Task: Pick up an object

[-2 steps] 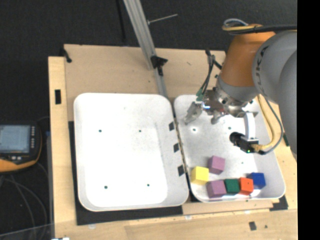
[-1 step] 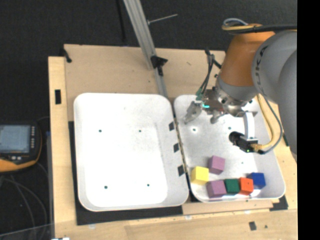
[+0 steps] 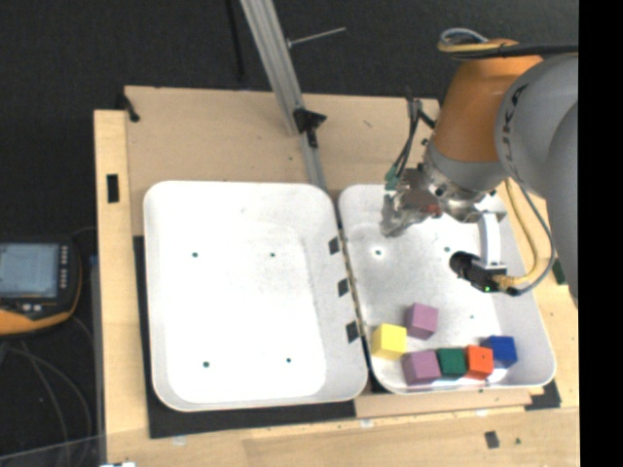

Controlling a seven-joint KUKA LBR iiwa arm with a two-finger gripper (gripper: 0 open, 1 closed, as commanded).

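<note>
My gripper (image 3: 393, 218) hangs over the far left part of the right bin (image 3: 440, 261), close to its back rim, with nothing seen between its fingers. Small blocks lie in a cluster near that bin's front edge, well away from the gripper: a purple block (image 3: 422, 319), a yellow block (image 3: 390, 340), a second purple block (image 3: 421, 366), a green block (image 3: 452, 362), an orange block (image 3: 480, 360) and a blue block (image 3: 501, 349).
The left bin (image 3: 243, 290) stands beside the right one with small clips along their shared edge. A slanted metal rail (image 3: 282, 76) crosses behind the bins. A handheld pendant (image 3: 34, 280) lies off the bench at the left.
</note>
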